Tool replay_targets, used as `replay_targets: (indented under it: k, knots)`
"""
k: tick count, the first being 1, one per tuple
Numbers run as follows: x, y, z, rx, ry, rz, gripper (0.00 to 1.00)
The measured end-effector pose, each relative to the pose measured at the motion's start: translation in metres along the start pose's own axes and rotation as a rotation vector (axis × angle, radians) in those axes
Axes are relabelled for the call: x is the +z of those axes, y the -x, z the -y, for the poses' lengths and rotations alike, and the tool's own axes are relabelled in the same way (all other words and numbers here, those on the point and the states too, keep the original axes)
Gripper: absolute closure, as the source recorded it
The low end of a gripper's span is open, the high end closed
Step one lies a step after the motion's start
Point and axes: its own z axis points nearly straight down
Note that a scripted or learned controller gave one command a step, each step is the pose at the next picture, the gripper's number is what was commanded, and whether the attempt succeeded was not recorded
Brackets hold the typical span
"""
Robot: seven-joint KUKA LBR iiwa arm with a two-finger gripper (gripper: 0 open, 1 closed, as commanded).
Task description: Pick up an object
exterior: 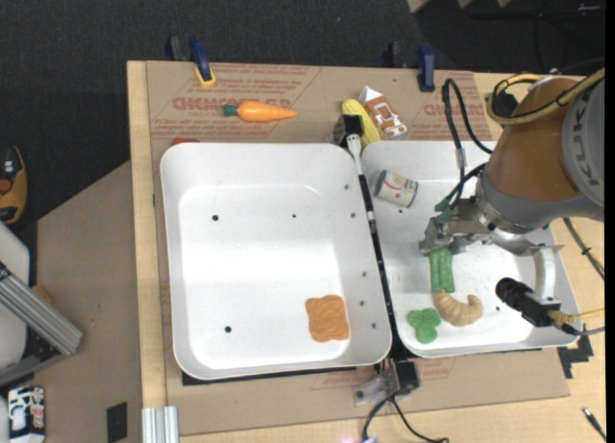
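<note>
The gripper (444,244) hangs low over the right bin (480,158), just above the far end of a green stick (441,271), seemingly placed there to take that piece, though whether its tips are spread or pressed together I cannot tell. The stick is slim and bright green, lying along the bin floor toward its near side, its near end touching a tan croissant (459,309), with a green broccoli (422,324) just left of that. A small can (396,188) lies farther back in the same bin, an orange waffle (327,318) sits in the left bin (259,167), and a carrot (259,112) rests on the board beyond both.
</note>
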Motion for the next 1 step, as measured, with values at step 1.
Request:
replay_targets:
  k: [1]
  knots:
    - [-0.0471,-0.0524,-0.0328,-0.004,0.009,0.003,1.00]
